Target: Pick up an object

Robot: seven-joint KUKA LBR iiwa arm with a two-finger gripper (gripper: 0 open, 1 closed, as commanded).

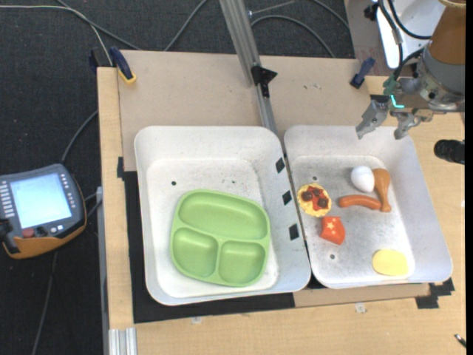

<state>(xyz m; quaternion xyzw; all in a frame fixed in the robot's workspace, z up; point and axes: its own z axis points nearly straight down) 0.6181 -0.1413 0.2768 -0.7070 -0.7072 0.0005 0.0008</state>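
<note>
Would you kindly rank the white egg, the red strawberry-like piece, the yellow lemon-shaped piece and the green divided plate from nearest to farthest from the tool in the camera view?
Measured from the tool:
1. White egg, right bin, upper part.
2. Red strawberry-like piece, right bin, middle.
3. Yellow lemon-shaped piece, right bin, near edge.
4. Green divided plate, left bin.

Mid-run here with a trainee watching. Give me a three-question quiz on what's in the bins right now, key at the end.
1. True or false: the green tray lies in the left bin.
2. Which toy sits nearest the right bin's front edge: A strawberry, B lemon, C egg?
3. Is the gripper open or shut, and holding anything?

Key: 1 true. 2 B. 3 Open, holding nothing, above the right bin's far rim.
</note>
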